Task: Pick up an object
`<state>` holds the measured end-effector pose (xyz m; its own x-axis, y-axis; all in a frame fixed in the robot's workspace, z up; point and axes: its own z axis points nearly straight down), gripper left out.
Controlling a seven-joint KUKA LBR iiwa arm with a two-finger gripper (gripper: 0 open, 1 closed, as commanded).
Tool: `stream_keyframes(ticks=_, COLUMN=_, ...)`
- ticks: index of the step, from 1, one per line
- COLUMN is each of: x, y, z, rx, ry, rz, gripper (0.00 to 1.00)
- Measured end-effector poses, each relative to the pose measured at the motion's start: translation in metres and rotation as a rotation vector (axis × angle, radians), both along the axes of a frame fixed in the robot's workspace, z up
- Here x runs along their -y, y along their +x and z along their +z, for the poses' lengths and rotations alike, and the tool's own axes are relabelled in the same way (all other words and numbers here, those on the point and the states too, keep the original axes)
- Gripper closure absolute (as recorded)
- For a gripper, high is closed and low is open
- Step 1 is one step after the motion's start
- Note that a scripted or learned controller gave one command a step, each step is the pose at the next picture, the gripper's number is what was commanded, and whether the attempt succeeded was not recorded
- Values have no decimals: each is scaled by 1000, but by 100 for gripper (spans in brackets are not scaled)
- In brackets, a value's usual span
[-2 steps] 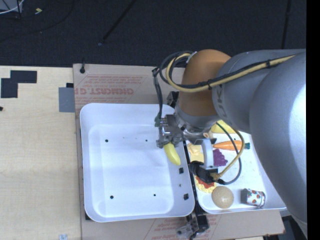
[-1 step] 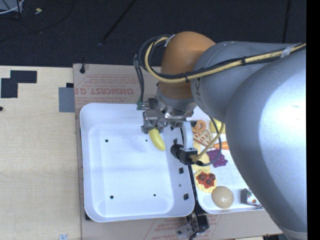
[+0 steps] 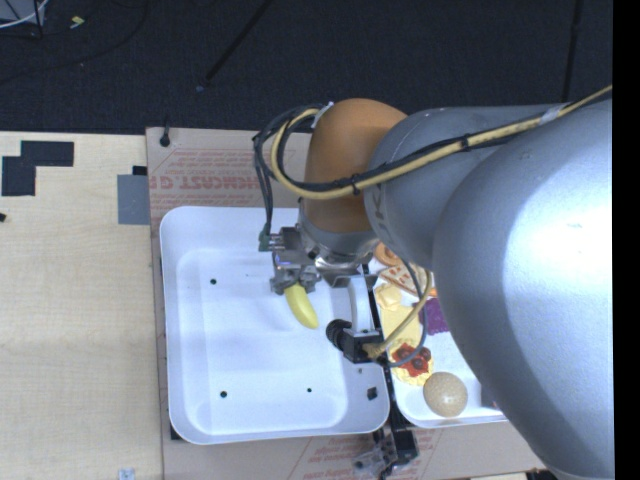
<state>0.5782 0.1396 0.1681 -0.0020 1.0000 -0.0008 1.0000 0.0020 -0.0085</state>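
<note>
From my screen I see the arm [image 3: 500,268] come in from the right and cover most of the right bin [image 3: 470,413]. Its orange band [image 3: 345,168] sits above the far edge of the left bin [image 3: 200,368], which I take as my landmark.

The pincer [image 3: 295,288] hangs over the inner part of the left bin, near its right wall and toward the far side. A yellow object like a small banana [image 3: 301,306] is right under the fingertips, tilted, with its upper end between the fingers, so I read the pincer as closed narrowly on the banana. Whether the banana touches the bin floor or is lifted, I cannot tell.

Yellow and black cables [image 3: 290,158] loop around the wrist, above the far edge of the left bin. A black fitting [image 3: 345,340] with a cable stands just right of the banana, at the wall between the two bins.

To the right of the left bin, in the part of the right bin that the arm leaves visible, there is a crowded pile: a round beige ball [image 3: 445,393] nearest to me, a red and orange piece [image 3: 410,358] beside it, something purple [image 3: 434,316] and some yellow parts [image 3: 395,293] farther back. The arm hides the rest of them.

The bench [image 3: 70,318] on the left of the left bin is pale wood with dark marks.
</note>
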Motion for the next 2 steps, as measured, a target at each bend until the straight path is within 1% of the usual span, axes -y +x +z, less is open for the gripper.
stream_keyframes(ticks=1, x=74, y=-6, z=63, rx=10, ry=-1, rz=-8, gripper=100)
stream_keyframes(ticks=2, x=39, y=48, z=60, rx=9, ry=1, rz=0, gripper=100)
